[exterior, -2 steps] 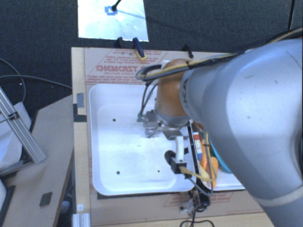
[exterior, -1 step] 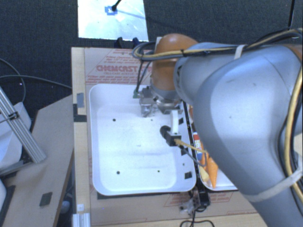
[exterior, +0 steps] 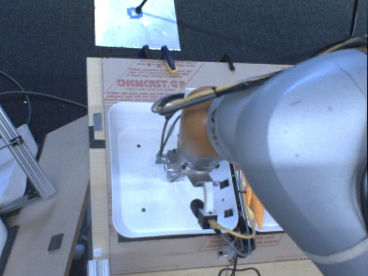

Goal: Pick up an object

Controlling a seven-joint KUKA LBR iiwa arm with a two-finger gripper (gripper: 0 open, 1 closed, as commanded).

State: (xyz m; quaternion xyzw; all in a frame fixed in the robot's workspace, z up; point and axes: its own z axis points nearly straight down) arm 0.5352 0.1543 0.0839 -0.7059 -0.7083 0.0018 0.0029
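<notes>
Over the left bin (exterior: 123, 154), toward its right-hand side, the gripper (exterior: 175, 168) is seen, pointed down at the white floor and set low above it. Whether the claw is wide or narrow cannot be told, because it is viewed from above and is masked by the wrist. The grey arm (exterior: 299, 154) is seen reaching in from the right, and much of that side of the view is covered by it. The orange band (exterior: 195, 131) is seen just above the wrist, with a bundle of dark wires looped across its upper edge.

An orange object (exterior: 257, 209) is seen in the right bin (exterior: 269, 227), close against the wall shared with the left bin. It is largely hidden behind the arm, so its shape cannot be made out. It lies to the right of the gripper and apart from it.

Two small dark dots (exterior: 138, 146) are seen on the floor of the left bin, one near the far end and one near the close end.

Both bins are borne on a cardboard sheet (exterior: 144, 76) printed in red letters. A blue clamp (exterior: 169, 59) and black clamps (exterior: 229, 62) are fixed along its far edge. Beyond that edge, a shiny metal plate (exterior: 135, 13) is laid on dark carpet. At the left, an aluminium rail (exterior: 23, 154) is seen lying at a slant, and thin black cables (exterior: 52, 98) are trailed across the carpet toward the bench (exterior: 63, 171).
</notes>
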